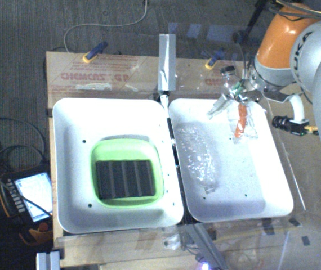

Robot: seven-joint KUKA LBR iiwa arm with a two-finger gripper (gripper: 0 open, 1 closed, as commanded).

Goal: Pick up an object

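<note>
Red lettering runs across the brown counter (110, 77) behind the bins; it looks like "CHEMICALS" but is too faint to be sure. Black letters, seemingly "KUKA", mark the grey arm (310, 44) below its orange band. The jaws (240, 94) hang over the right bin's (273, 201) far right corner, with a clear packet holding an orange item (241, 120) dangling from them; how wide they stand cannot be told. A crumpled clear plastic bag (197, 153) lies in the right bin. A green tray with dark slots (126, 172) sits in the left bin (70, 151).
</note>
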